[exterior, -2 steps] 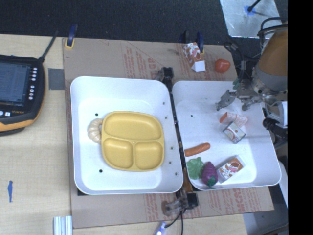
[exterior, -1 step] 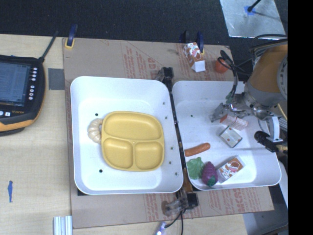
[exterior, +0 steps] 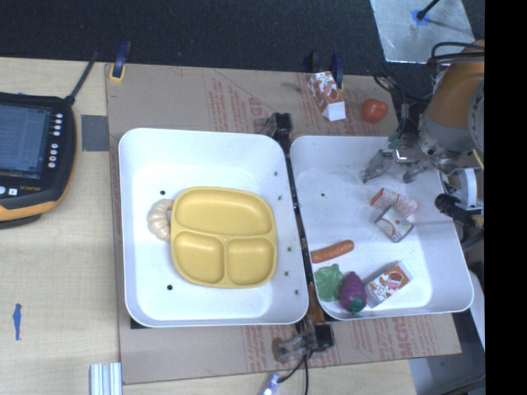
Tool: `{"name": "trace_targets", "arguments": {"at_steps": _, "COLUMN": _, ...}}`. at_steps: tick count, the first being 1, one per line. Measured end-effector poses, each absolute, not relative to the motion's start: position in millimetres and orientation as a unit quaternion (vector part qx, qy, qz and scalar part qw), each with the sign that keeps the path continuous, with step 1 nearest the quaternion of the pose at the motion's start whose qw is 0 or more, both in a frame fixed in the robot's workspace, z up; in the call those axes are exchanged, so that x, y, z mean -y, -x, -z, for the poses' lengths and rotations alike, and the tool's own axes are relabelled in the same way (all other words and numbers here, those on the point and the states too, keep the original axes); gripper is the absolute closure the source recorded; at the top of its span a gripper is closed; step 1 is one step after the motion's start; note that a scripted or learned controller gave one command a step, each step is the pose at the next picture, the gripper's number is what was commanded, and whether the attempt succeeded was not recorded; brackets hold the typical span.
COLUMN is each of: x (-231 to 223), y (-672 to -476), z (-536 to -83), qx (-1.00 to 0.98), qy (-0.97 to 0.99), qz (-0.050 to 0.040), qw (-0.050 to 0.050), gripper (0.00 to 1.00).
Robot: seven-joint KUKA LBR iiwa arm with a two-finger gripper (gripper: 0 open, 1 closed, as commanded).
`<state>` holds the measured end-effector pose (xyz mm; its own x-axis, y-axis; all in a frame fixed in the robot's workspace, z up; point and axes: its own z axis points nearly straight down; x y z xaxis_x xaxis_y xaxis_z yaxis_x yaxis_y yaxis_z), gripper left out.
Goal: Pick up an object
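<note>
Claw [exterior: 394,164] sits spread and empty over the upper part of the right bin [exterior: 428,303], fingers splayed; nearest target is my pick, the small carton [exterior: 394,197], just below it toward frame bottom; risk: carton lies tilted against the grey box [exterior: 394,225], so closing could shove both aside; bin wall close too.
</note>
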<state>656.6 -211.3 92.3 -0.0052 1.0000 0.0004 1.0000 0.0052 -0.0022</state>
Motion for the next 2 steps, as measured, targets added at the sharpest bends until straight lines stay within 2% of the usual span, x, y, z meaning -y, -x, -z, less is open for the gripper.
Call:
{"name": "trace_targets", "arguments": {"at_steps": 1, "x": 212, "y": -615.9, "z": -92, "qx": 0.709, "qy": 0.705, "qz": -0.0015, "qw": 0.001, "gripper": 0.00}}
{"name": "trace_targets", "arguments": {"at_steps": 2, "x": 181, "y": -578.5, "z": -94, "qx": 0.709, "qy": 0.705, "qz": -0.0019, "qw": 0.001, "gripper": 0.00}}
